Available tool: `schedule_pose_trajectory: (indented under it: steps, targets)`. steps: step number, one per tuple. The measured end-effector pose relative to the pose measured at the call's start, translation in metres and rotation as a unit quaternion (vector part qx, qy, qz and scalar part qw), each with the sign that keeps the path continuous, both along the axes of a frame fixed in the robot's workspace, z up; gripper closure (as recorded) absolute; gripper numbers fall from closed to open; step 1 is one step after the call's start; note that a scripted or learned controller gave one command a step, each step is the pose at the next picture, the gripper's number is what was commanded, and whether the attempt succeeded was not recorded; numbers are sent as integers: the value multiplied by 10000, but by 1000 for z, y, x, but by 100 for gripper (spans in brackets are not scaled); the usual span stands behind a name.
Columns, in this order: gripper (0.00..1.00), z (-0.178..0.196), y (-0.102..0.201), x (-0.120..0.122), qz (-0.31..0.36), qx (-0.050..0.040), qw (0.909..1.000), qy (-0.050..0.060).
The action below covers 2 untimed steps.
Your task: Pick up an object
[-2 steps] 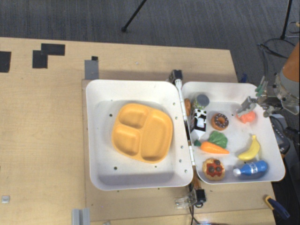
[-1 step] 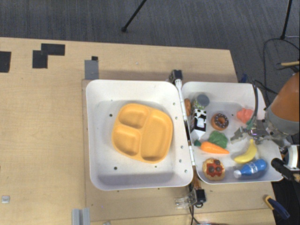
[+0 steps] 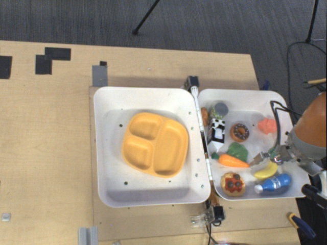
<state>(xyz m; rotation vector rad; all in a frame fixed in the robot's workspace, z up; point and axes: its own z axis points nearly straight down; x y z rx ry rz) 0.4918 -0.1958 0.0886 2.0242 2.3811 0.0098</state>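
The right bin (image 3: 265, 97) holds several toy items. Among them are an orange carrot (image 3: 234, 161), a yellow banana (image 3: 265, 172) and a blue bottle (image 3: 274, 184). There are also a green piece (image 3: 237, 150), a brown donut (image 3: 239, 132), a pink piece (image 3: 266, 125) and a round red-topped tart (image 3: 232, 184). My gripper (image 3: 261, 160) is low in this bin, just above the banana and right of the carrot's tip. The arm's orange band (image 3: 312, 126) rises behind it at the right edge.
The left bin (image 3: 110, 137) carries a yellow divided plate (image 3: 155, 143). A grey cap (image 3: 220, 108) and a black-and-white toy (image 3: 217, 130) lie near the divider (image 3: 200, 131) between the bins. A black cable (image 3: 278, 117) loops over the right bin's far corner.
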Motion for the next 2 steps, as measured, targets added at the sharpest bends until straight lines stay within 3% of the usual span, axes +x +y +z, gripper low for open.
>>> schedule_pose_trajectory:
  steps: [1,2]
  targets:
    - [100,11,2,2,16,23,10000,-2]
    - [100,88,60,13,-235,31,9997,60]
